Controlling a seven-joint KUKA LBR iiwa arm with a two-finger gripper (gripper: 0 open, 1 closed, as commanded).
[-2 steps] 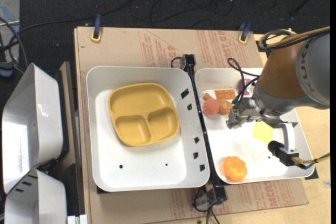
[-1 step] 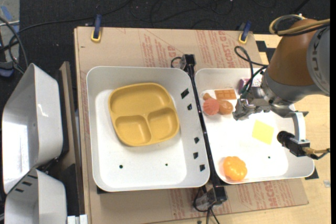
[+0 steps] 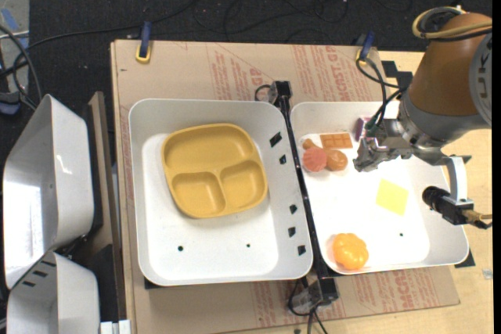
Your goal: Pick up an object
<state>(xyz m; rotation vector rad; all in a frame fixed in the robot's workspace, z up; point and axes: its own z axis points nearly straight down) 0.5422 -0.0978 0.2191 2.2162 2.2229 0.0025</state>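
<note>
My gripper [image 3: 366, 160] hangs over the upper middle of the right bin [image 3: 415, 254], just right of a small cluster of play food. That cluster holds a pink round piece [image 3: 315, 160], an orange-brown ball [image 3: 337, 160] and a flat orange cracker [image 3: 337, 141]. A purple item [image 3: 359, 126] peeks out beside the wrist, mostly hidden. A yellow square slice [image 3: 392, 196] lies below and right of the gripper. An orange pepper-like piece [image 3: 350, 250] sits near the bin's front edge. Nothing shows between the fingers.
The left bin [image 3: 156, 246] holds a yellow divided plate [image 3: 214, 169]. A black divider with clips [image 3: 293, 184] runs between the bins. The arm's orange band [image 3: 450, 66] and grey wrist cover the right bin's upper right corner. Cables cross the dark floor behind the bench.
</note>
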